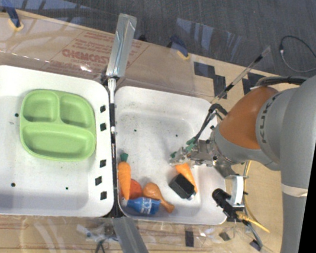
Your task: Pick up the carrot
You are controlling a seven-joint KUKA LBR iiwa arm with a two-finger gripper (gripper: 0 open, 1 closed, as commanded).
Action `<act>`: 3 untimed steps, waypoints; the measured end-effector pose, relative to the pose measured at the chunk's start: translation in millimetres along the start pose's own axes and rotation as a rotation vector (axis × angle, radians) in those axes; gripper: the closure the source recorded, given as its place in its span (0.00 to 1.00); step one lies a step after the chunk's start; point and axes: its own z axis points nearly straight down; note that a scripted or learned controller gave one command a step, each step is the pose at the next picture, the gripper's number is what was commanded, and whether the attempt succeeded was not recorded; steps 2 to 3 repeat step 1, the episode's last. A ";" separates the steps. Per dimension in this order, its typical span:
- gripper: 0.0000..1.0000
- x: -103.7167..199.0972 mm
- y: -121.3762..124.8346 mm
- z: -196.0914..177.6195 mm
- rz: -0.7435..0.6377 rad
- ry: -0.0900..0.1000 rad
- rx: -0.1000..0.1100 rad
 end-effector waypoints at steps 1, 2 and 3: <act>1.00 62.7 15.9 -121.8 0.155 0.000 -0.005; 1.00 62.7 15.9 -121.8 0.155 0.000 -0.005; 1.00 62.7 15.9 -121.8 0.155 0.000 -0.005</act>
